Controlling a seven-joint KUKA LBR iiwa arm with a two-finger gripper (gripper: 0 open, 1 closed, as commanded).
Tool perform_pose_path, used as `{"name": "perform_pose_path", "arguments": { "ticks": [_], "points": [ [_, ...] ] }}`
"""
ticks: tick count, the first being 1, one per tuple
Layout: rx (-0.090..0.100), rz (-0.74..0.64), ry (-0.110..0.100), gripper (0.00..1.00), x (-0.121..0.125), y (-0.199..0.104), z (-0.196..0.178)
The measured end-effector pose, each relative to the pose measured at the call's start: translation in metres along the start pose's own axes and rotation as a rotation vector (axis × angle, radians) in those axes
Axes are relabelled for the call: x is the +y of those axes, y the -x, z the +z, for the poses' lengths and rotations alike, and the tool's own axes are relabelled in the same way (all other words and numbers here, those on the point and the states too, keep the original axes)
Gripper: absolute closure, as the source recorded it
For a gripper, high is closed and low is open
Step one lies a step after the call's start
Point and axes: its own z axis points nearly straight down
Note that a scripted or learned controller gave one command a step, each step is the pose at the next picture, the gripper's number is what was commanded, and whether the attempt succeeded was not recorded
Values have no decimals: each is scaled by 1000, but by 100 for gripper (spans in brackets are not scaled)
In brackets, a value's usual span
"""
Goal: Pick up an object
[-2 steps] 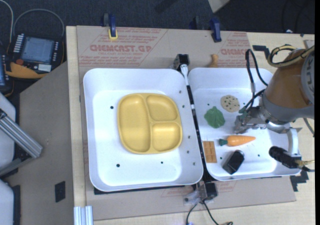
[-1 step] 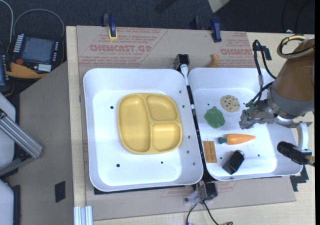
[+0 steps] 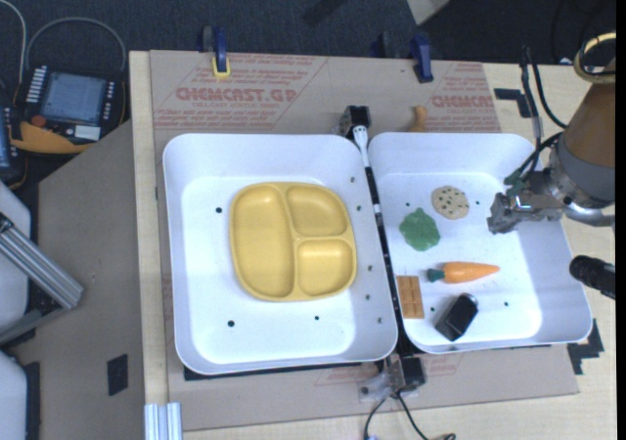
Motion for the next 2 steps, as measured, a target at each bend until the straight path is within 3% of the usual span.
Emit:
{"name": "perform_pose_path", "arguments": {
  "ticks": [1, 2],
  "points": [
    [0, 0, -3, 100, 1, 0, -25],
    [2, -4, -5, 100, 17, -47, -33]
  ]
}}
